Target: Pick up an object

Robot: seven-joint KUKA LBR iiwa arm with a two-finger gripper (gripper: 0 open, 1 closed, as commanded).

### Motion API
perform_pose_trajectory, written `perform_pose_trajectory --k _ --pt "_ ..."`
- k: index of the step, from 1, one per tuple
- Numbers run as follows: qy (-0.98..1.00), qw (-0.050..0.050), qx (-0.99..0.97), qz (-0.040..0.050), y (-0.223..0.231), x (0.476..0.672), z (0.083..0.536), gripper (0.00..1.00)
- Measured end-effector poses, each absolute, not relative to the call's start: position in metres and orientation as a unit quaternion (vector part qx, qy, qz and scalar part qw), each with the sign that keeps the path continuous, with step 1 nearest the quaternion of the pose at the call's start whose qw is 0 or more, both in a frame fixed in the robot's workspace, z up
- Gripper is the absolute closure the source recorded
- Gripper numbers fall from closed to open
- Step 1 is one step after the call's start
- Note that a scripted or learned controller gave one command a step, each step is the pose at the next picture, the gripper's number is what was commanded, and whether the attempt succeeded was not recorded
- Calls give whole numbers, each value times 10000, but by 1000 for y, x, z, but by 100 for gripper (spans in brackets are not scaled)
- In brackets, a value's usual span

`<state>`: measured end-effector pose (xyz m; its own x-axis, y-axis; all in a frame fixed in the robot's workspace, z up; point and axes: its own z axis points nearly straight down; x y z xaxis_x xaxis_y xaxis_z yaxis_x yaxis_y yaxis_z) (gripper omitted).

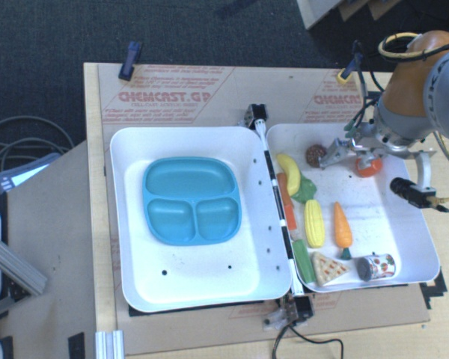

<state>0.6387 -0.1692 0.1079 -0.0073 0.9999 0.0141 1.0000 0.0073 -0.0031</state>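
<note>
Dark carpet surrounds a cardboard-topped bench carrying two shallow white bins; the right-hand white bin (426,238) holds small plastic toy foods. The two-finger gripper (361,158) hangs at its far end, over a small red-orange toy piece (369,167); finger state cannot be determined. That piece is judged light, rigid and slippery: grasp across its narrowest width.

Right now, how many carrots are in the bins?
2. One carrot lies in the middle of the right bin, beside the corn. Another carrot lies along that bin's left wall. The arm might hide more.
</note>
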Motion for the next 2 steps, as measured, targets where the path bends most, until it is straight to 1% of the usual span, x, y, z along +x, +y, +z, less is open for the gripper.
perform_pose_trajectory --k 1,2 --pt "-7070 1 -7072 2 -154 571 92 0" --pt "-7067 -12 -7075 4 -123 532 85 0"
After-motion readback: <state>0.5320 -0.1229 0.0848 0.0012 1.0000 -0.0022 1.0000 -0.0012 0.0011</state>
